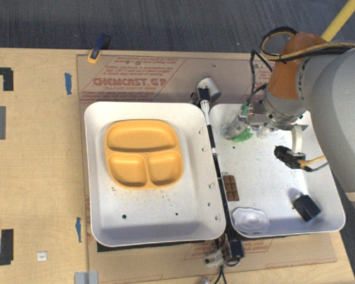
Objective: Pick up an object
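1. Seen from above, two shallow white bins sit side by side on a bench; the left bin (147,210) holds a yellow divided tray (144,153) and nothing else worth picking.
2. The grey arm (337,99) reaches in from the right; its gripper (251,123) is low over the far left corner of the right bin (266,179).
3. Whether the claw is released or clenched cannot be told from this angle; nothing can be seen held in it.
4. The likeliest target is a small green object (242,135); it lies on the bin floor just beside the gripper, on its left and near side, close to the wall between the bins.
5. Other pickable things lie well apart from the gripper; a brown bar (231,187) by the dividing wall; a clear lid-like piece (250,219) at the near edge; a black block (306,207) in the near right corner.
6. Risks, as a judgement: the green object looks small and crumpled, so the claw may shut beside it or on a thin edge and let it slip on the lift; it sits off to one side of the gripper, so closing here may only nudge it away; the nearby bin wall leaves little room, and a low approach could scrape the floor or the wall.
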### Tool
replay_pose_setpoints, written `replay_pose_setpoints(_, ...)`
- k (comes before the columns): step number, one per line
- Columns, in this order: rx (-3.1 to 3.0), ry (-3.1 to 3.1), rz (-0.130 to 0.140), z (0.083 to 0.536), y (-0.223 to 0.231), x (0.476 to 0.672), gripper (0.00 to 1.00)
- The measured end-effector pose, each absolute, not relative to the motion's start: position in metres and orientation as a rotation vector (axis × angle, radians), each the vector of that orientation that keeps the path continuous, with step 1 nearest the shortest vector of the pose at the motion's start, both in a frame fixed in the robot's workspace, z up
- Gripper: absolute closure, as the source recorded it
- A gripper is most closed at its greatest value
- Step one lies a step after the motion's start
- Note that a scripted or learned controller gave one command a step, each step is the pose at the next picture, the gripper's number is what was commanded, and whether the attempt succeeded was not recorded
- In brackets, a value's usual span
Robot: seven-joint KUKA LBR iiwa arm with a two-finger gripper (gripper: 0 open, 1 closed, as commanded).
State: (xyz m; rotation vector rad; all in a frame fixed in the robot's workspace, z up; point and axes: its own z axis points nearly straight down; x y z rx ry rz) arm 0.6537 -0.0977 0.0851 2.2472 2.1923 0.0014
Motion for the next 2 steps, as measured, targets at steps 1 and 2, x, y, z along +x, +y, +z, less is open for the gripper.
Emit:
replay_pose_setpoints(1, 2.243, 2.194, 0.003, 0.096, -0.097, 0.655, 1.0)
replay_pose_setpoints(2, 2.333, 2.107, 0.0, 0.185, -0.066, 0.599, 1.0)
